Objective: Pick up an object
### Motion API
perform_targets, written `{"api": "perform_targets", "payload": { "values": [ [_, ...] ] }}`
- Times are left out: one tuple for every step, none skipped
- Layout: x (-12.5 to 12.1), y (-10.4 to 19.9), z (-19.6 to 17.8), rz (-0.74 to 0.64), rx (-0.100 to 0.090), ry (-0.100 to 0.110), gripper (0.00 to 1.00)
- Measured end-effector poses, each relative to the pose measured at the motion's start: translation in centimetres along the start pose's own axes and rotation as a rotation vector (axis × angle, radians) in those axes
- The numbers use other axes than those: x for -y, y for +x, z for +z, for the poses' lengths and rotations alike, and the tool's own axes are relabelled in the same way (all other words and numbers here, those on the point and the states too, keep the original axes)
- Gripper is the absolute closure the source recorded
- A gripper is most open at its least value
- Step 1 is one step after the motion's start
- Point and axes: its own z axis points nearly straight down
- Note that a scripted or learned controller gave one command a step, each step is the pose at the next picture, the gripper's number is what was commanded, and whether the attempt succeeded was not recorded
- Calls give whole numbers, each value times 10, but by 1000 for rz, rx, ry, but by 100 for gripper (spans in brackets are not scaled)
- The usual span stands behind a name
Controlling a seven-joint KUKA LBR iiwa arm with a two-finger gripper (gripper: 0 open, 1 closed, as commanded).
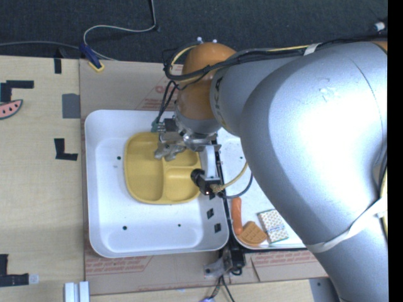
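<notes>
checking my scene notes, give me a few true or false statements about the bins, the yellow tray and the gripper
1. The yellow divided tray lies in the left bin. True.
2. The gripper is over the right bin. False: it is above the upper part of the yellow tray, in the left bin.
3. The right bin holds an orange carrot-like piece and a small patterned packet. True.
4. The yellow tray is tipped up on its edge. False: it lies flat, open side up.
5. A blue-tipped cable lies inside the left bin. False: it lies on the bench beyond the bin.
</notes>
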Motion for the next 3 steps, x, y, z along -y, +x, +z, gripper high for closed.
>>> {"api": "perform_targets", "payload": {
  "values": [
    [-3, 26, -143, 10, 30, -3, 100],
    [41, 85, -99, 9, 30, 0, 100],
    [13, -4, -234, 12, 31, -4, 100]
  ]
}}
